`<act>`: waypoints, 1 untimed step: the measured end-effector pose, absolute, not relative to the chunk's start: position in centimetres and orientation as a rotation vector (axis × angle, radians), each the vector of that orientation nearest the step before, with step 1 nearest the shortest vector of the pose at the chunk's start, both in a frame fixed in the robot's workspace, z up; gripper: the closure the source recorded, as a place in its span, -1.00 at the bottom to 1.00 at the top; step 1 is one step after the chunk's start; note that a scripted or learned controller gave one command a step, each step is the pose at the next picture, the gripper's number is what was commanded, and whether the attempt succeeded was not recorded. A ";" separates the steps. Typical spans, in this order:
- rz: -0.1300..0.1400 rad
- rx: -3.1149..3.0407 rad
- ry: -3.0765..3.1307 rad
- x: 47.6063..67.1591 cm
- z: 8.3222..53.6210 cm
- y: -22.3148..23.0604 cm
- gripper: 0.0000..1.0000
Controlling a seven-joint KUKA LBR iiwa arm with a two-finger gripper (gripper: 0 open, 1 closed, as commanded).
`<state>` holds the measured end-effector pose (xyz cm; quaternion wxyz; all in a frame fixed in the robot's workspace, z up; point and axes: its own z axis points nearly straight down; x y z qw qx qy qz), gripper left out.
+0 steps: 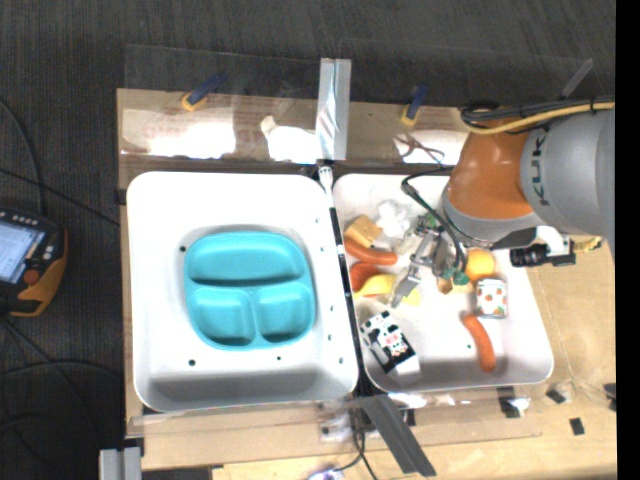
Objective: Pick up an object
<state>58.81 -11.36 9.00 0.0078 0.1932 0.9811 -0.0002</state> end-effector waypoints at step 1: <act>0.002 0.964 2.970 51.5 9.1 -11.0 -1.00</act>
